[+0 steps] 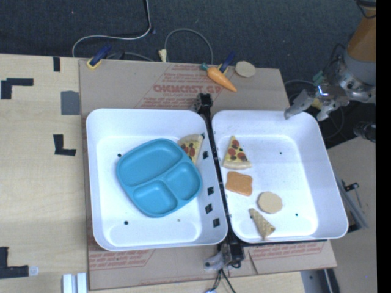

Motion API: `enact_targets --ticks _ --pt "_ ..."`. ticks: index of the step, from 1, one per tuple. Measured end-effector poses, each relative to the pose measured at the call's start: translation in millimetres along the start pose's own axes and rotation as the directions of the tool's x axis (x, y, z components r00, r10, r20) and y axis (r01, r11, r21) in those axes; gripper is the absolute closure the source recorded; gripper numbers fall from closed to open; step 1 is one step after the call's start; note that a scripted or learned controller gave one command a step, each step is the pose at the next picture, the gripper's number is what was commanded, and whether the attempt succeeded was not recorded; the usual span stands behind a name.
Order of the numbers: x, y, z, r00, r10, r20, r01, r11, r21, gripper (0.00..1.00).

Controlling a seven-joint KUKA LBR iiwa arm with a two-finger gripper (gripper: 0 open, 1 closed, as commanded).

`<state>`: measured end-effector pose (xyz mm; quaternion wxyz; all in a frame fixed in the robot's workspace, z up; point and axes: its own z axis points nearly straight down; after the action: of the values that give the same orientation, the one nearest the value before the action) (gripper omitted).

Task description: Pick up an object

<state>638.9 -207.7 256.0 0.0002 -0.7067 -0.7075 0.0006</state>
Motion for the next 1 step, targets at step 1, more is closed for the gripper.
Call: enact_targets --ticks 1 --pt "9.6 18.8 168.9 1.000 -0.002 -0.004 0.002 1.000 0.013 0.00"
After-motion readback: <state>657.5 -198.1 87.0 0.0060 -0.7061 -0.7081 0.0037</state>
